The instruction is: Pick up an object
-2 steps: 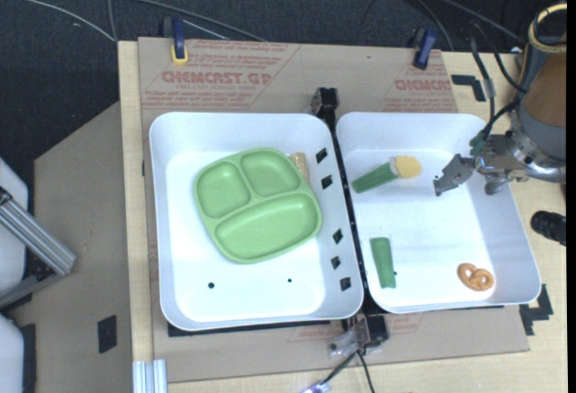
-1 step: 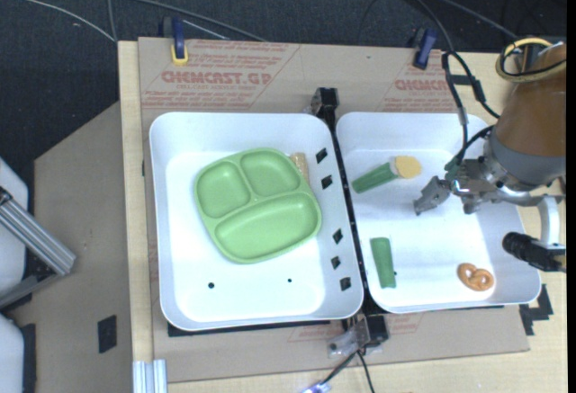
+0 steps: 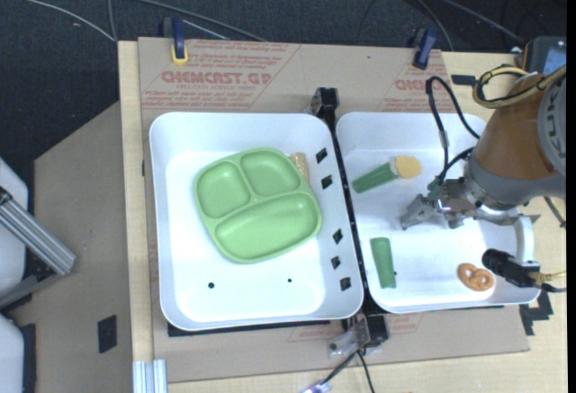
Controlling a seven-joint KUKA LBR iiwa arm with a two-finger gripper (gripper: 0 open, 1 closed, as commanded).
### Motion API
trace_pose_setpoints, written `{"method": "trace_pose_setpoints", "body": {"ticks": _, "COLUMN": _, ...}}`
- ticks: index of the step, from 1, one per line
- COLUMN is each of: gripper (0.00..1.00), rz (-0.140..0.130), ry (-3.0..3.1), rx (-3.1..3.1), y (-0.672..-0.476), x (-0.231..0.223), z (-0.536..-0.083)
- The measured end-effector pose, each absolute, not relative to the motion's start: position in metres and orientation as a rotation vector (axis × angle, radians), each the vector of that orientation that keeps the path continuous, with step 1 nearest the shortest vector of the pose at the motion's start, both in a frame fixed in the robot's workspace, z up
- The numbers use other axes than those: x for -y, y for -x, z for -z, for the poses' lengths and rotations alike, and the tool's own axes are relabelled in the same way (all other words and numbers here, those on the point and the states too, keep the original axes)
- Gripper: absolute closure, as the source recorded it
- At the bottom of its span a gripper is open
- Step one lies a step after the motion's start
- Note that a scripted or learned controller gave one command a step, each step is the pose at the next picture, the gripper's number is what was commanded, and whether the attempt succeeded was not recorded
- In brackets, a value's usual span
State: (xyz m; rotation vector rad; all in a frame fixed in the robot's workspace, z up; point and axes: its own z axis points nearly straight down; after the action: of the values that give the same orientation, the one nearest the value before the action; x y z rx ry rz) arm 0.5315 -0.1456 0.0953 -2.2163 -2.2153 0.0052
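Note:
My gripper (image 3: 430,218) hangs low over the middle of the right bin (image 3: 423,135), open, with only white bin floor between its fingers. A green stick with a yellow end (image 3: 385,174) lies just up and left of it. A short green block (image 3: 383,262) rests near the bin's front left, below and left of the gripper. A brown pretzel-like piece (image 3: 475,277) sits at the front right corner. None of these touches the gripper.
The left bin (image 3: 171,202) holds a green divided plate (image 3: 258,203) with a small tan item (image 3: 299,165) at its upper right edge. A black divider with clips (image 3: 335,193) runs between the bins. Cables (image 3: 441,126) trail over the right bin's back wall.

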Motion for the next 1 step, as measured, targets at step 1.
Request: {"method": "trace_pose_setpoints", "body": {"ticks": 1, "gripper": 0.0, "rz": -0.002, "ry": 2.218, "rx": 2.218, "y": -0.5312, "x": 0.1449, "z": -0.0841}}
